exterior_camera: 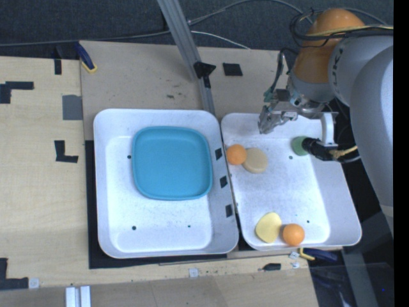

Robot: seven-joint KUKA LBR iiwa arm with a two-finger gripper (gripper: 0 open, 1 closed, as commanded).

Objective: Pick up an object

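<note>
White plastic of the right-hand bin (319, 190) is lying bare under the metal two-finger gripper (268, 124), which is hovering, apparently empty, fingers' spread indiscernible, probably approaching the small orange ball (236, 155) and the beige round puck (256, 160).

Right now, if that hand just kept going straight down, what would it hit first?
Probably the bare floor of the right white bin; the hand hangs above its far end, the beige disc nearby. Depth is unclear.

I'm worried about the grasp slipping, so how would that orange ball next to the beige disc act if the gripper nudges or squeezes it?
The orange ball looks round and smooth, so it would probably roll when nudged. It touches the beige disc, which may block rolling that way. It seems small, so likely light, and might squirt out from closing fingers.
</note>
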